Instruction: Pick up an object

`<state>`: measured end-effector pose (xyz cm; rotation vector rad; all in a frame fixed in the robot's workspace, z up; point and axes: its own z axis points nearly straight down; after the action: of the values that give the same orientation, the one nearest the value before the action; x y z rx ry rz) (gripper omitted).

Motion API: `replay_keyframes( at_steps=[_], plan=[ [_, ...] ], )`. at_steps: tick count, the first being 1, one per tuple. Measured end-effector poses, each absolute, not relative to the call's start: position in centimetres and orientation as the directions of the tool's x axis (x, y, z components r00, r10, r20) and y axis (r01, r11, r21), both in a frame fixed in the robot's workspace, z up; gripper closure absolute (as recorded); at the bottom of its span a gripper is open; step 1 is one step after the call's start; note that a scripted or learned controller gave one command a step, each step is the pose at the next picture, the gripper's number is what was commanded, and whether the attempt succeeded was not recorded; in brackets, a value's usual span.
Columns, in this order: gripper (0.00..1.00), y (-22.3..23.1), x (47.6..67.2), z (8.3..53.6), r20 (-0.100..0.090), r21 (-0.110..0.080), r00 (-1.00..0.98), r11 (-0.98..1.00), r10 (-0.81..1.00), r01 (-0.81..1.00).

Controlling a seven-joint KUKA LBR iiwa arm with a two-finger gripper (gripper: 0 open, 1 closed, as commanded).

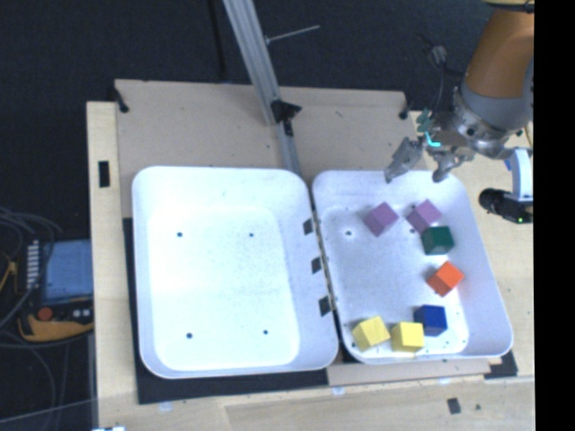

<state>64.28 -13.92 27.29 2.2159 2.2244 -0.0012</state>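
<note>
Arm enters from the right, orange band above the wrist; gripper [420, 167] hangs over the far rim of the right bin [485, 277], above the bin floor rather than down among the blocks; its two fingers [401, 162] are spread well apart with nothing between them, so the tool is wide and empty.

Right bin contents, far to near: light purple block [381, 217] and a second purple block [424, 214] side by side near the far end; green block [437, 239] just beside and nearer than the second purple one, close enough that I cannot tell whether they touch; orange block [445, 277] apart from these, toward the right wall; blue block [431, 319] near the front; two yellow blocks [370, 332] along the front wall, the second yellow [408, 335] just beside the blue. Left bin [153, 268] is white, with a few small dark specks on its floor.

Status: no pick made; every block rests on the bin floor; gripper is not in contact with any of them. Closest candidates, judged by position, are the two purple blocks, which lie just nearer the camera than the fingers.

Remaining, as a judgement: choose a block, descend over it, close on it, lift clear. The purple-green pair sits tight, which may crowd a finger; the light purple block stands freer and looks the easier target.
</note>
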Motion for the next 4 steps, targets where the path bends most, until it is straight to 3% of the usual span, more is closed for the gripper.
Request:
replay_keyframes(
  at_steps=[3, 4],
  plan=[
    [0.00, -14.8, 65.3, 13.8, -0.002, -0.003, 0.000, 0.000, 1.000, 1.000],
    [1.00, -15.0, 65.3, 15.2, -0.002, 0.003, 0.002, -0.002, 1.000, 1.000]
  ],
)
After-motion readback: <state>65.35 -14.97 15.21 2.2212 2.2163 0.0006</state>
